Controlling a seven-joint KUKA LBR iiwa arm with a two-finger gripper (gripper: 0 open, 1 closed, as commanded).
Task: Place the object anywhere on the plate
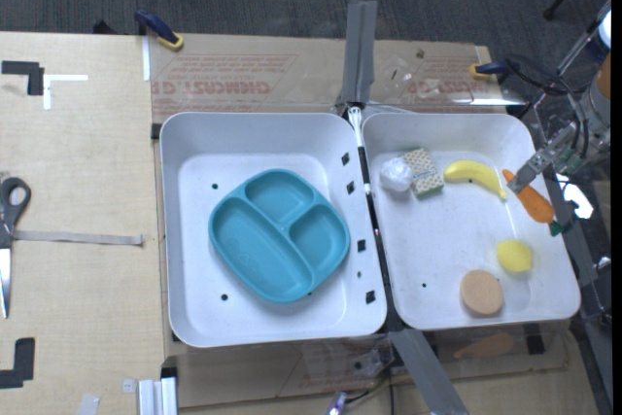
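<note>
Dark carpet lies behind the pale wooden worktop (78,160), on which we see two shallow white bins side by side. At the right bin's (437,301) far right edge we find the tool (533,172), a slim grey metal piece slanting down toward the bin wall; we cannot tell how far it is open or whether it grips anything. Its tip sits just above an orange carrot (535,202) with a green end, lying against the right wall. The arm (593,112) enters from the right edge, with cables and grey links clustered above the tool. Moving outward, we see a yellow banana (473,175) just left of the carrot, a yellow lemon (514,256) below it, and a round tan disc (481,293) near the front wall. Further left sit a checkered sponge (421,172) and a white crumpled ball (396,175), touching. The left bin (185,238) holds the teal three-compartment plate (279,235).
</note>
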